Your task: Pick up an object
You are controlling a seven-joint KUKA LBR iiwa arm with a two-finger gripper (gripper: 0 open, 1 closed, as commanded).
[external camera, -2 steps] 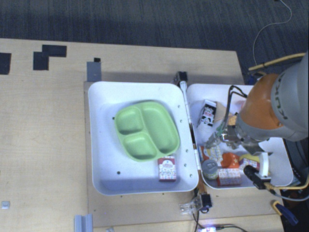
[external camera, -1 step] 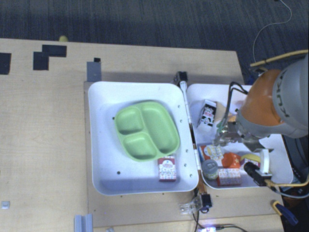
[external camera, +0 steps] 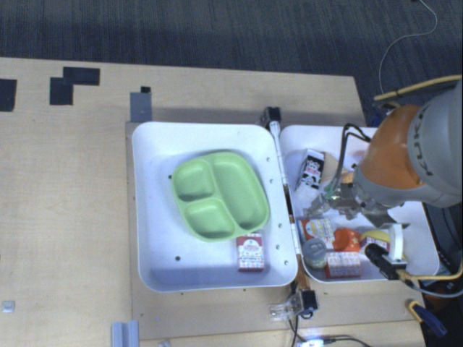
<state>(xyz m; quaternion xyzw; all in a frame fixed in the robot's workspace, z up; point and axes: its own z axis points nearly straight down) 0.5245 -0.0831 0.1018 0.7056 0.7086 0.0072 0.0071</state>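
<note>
Grey arm (external camera: 438, 147), orange band, black cable.

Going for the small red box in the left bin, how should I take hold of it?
Come straight down on the red box and close across its shorter width. It seems to lie flat near the left bin's front wall, just off the green tray's corner. Its left and right sides look free; the tray crowds the far edge.

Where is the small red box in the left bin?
The small red box lies in the left bin, near its front edge, just below the green divided plate.
</note>
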